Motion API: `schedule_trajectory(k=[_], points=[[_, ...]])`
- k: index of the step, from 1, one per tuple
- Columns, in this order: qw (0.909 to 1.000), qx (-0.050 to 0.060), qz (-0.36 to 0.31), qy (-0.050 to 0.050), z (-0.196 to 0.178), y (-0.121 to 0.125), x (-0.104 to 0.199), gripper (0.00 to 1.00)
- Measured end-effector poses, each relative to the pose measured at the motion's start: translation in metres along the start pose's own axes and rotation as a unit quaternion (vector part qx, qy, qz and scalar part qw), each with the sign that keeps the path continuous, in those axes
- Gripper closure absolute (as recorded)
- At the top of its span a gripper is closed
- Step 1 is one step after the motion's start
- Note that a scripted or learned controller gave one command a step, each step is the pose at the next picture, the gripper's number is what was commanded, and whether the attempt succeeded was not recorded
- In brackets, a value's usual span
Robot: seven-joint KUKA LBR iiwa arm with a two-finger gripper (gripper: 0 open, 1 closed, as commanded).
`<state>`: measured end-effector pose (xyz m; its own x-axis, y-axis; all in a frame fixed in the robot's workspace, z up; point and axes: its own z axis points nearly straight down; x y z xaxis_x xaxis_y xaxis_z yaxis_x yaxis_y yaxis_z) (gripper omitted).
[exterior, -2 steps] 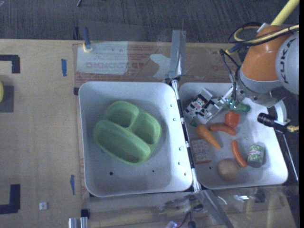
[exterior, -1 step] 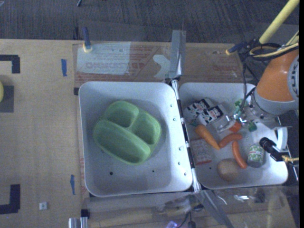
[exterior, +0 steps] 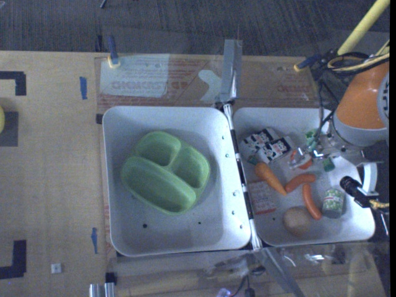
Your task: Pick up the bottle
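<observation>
Fingers [exterior: 311, 151] hang low over the right bin [exterior: 365, 228], at about 1 o'clock of its floor. They show as a tangle of pale metal, and I cannot tell whether they are parted or pressed together. Just under them lies a clear scrap with a reddish patch [exterior: 301, 161], too blurred to name, and nothing can be seen gripped.

Nearest the camera in that bin, at 6 o'clock, sits a brown potato [exterior: 297, 220]. The bottle [exterior: 334, 202], small, with a green and white label, stands at about 4 o'clock of the bin, apart from the fingers and at 5 o'clock from them. An orange carrot [exterior: 312, 202] lies between the potato and the bottle, close to both. A flat printed card [exterior: 261, 197] rests by the bin's 9 o'clock wall. Farther back, a second carrot [exterior: 300, 181] lies near the middle, and a third carrot [exterior: 269, 177] lies tilted at its 9 o'clock. At 11 o'clock are two black and white cartons [exterior: 267, 142], side by side.

The left bin [exterior: 124, 228] holds a green divided plate [exterior: 166, 172] near its middle.

The grey arm with its orange band [exterior: 365, 101] comes in from 3 o'clock. Beyond both bins, at 12 o'clock, a clear plastic sheet [exterior: 142, 76] lies on the counter [exterior: 49, 184].
</observation>
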<state>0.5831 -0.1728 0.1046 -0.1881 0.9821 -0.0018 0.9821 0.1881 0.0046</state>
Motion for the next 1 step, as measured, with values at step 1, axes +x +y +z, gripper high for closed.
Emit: schedule_trajectory(k=[1], points=[[0.9917,0.011,0.127,0.015,0.0076,0.0127,-0.0338,1.0]])
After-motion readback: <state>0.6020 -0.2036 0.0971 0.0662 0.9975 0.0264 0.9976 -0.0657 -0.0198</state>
